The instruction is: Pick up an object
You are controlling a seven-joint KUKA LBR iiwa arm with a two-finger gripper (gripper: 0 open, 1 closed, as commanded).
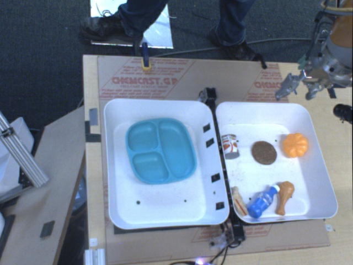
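The bench [165, 73], paper-covered, stood on dark carpet where a person's legs [165, 4] showed. Beyond the right bin [317, 148] hovered the gripper [300, 87], fingers seemingly apart; inside lay an orange pumpkin [295, 144].

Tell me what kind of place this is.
Probably a robotics lab test bench: two white bins on a cardboard-covered table, toy food such as an orange pumpkin and a drumstick as grasping items, the robot's claw at upper right, and a person's legs beyond.

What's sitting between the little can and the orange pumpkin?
A brown round cookie lies between the can and the pumpkin in the camera view.
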